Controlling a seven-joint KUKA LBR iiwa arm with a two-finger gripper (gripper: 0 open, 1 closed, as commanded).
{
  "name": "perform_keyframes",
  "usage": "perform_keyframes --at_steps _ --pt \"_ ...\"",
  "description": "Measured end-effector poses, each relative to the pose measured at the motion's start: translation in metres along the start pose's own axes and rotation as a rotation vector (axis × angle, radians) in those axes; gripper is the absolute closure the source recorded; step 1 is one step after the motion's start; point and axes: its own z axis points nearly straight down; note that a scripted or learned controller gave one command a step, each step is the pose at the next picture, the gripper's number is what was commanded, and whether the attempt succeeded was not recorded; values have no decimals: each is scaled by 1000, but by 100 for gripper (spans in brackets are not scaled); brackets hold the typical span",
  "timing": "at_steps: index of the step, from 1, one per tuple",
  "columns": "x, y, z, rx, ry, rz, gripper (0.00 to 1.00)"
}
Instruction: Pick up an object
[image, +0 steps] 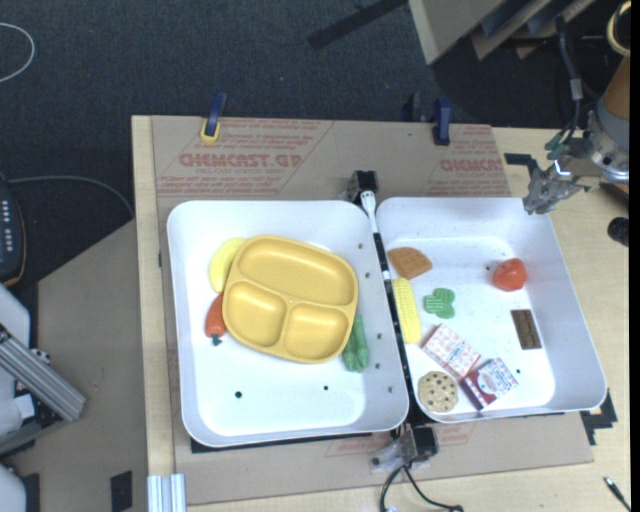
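Hung above the right bin's (560, 255) far right corner, gripper (541, 200) empty, finger state impossible to tell. Lay just below it in that bin: small, round red tomato (510, 274), apart from brown block (526, 328) and green broccoli (439, 301).

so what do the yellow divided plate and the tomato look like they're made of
The yellow divided plate looks like molded plastic with a smooth, slightly matte finish: even color, rounded compartment walls, soft highlights. The tomato looks like a toy, probably plastic or rubber, with uniform red color and a faint sheen; at this size I can't tell which. Both lie in white bins that look like thin formed plastic.
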Motion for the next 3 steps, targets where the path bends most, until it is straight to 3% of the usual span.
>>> perform_keyframes --at_steps 2,3 --pt "69 -73 15 9 5 -1 100" --pt "103 -105 0 7 5 -2 100"
